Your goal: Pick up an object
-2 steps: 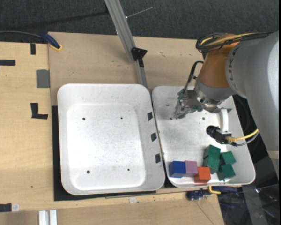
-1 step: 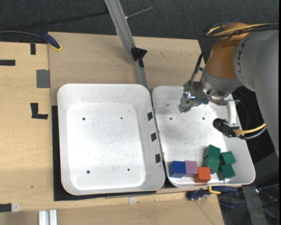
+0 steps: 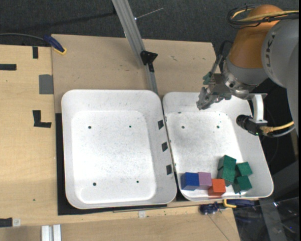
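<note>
The gripper (image 3: 206,102), its finger state indiscernible, is poised at the right bin's (image 3: 251,149) far rim; the clustered blocks (image 3: 218,177) risk a jammed, missed grasp.

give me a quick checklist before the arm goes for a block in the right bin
1. Blocks within the right bin: ok, blue block, purple block, orange block and green blocks sit at its near edge.
2. Claw over a block: not ok, it hangs at the bin's far rim.
3. Claw carrying anything: cannot tell.
4. Blocks spaced for a grasp: not ok, they touch.
5. Bin floor between claw and blocks clear: ok.
</note>
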{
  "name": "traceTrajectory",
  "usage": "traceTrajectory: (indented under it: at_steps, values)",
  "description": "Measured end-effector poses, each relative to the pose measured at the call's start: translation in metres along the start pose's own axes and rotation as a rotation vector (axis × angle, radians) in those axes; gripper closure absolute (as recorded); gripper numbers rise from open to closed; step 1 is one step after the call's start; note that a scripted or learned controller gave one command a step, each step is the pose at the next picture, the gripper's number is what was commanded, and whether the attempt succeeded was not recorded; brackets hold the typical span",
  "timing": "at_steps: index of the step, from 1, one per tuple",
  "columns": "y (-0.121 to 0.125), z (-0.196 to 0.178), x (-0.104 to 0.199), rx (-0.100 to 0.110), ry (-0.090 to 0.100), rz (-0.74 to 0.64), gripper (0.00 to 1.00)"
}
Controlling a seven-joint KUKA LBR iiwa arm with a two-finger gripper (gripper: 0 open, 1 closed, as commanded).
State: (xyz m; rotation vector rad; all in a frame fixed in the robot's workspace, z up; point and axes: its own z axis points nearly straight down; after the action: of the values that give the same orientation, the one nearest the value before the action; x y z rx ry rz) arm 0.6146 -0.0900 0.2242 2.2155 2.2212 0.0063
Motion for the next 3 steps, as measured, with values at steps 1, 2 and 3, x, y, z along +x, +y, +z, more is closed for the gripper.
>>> traceTrajectory:
  at_steps: [1,2,3]
  values:
    - [0.007,-0.051,-0.008,0.001,-0.001,0.001,1.00]
    - [0.007,-0.032,0.047,0.008,0.001,-0.003,1.00]
    - [-0.002,-0.024,0.098,0.009,0.001,-0.003,1.00]
